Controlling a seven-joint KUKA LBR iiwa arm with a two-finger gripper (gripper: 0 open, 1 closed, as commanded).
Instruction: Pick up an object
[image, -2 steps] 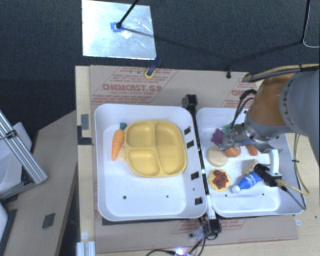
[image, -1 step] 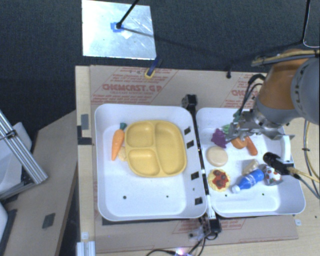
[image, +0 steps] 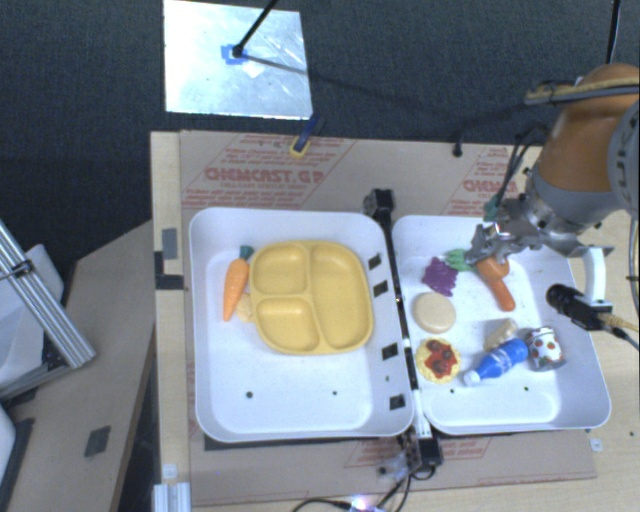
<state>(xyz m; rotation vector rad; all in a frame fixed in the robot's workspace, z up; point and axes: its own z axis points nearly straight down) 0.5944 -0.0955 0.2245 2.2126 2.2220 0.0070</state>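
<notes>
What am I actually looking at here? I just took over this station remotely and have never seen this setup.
One fixed camera looks down at a slant on a bench with two shallow white bins. The grey and orange robot arm reaches in from the right, and its gripper hangs over the right bin, close to the top of an orange toy carrot.

The right bin also has purple grapes, a beige round cookie, a small pizza, a blue bottle and a spotted toy.

The left bin has a yellow divided plate and another carrot.

Whether anything is gripped is unclear.
</notes>
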